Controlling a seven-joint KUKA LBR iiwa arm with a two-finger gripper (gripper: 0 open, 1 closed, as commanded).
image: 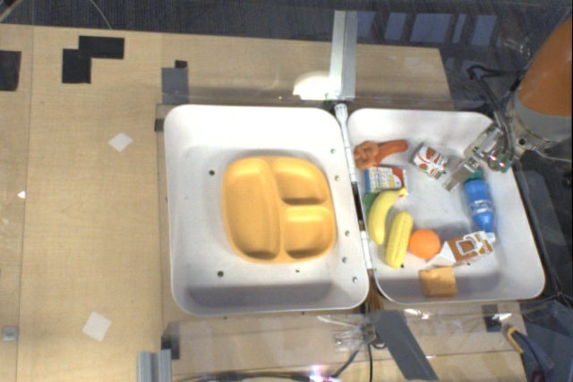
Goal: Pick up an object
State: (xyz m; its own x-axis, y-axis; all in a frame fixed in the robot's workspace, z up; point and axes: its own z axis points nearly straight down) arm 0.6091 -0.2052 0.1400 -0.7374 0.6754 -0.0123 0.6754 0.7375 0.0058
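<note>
The right bin (515, 277) holds several small objects. My gripper (458, 176) hangs over its upper right part, just above the top of a blue bottle (480, 205) and to the right of a red and white carton (430, 162). I see nothing held in it. Further left lie a reddish-orange toy (380, 152), a green and blue box (383, 181), a banana (381, 214) and a yellow oblong piece (398, 239). Toward the front sit an orange (425, 243), a brown block (437, 282) and a second small carton (473, 246).
The left bin (192, 192) holds a yellow divided tray (276, 207). A metal post (344, 54) stands behind the wall between the bins. The arm's orange band (548, 76) is at the right edge. Bare bin floor (439, 206) shows between banana and bottle.
</note>
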